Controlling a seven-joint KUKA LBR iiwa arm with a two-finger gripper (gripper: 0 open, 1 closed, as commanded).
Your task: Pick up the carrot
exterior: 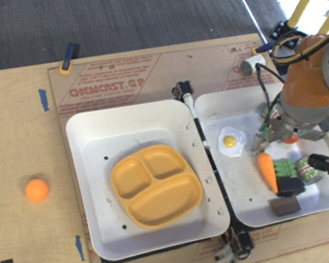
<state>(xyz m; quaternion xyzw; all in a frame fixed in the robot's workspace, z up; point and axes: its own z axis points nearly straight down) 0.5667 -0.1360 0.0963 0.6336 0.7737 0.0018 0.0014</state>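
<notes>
You had the carrot (pixel 267 171) lying in the right bin (pixel 253 216), near the middle, its thick end up toward the arm and its tip pointing down toward a dark brown block (pixel 284 205) at the front wall. Its right flank touched a green leafy piece (pixel 285 169), with a black piece (pixel 290 186) just below that; a fried egg (pixel 231 141) sat apart to its upper left. The gripper (pixel 272 134) hung just above the carrot's thick end, and from this slant you could not tell how it was set or whether it had anything in it; nothing was visibly held. The left bin (pixel 91 140) carried a yellow divided tray (pixel 155 185), and an orange ball (pixel 37 190) lay well apart on the bench. The carrot looked like a toy: light, stiff and smooth, so likely to slip if pinched near the tapered tip. You would probably have done best to grasp across the thicker upper half, where the left side was free, keeping off the green piece crowding its right.
</notes>
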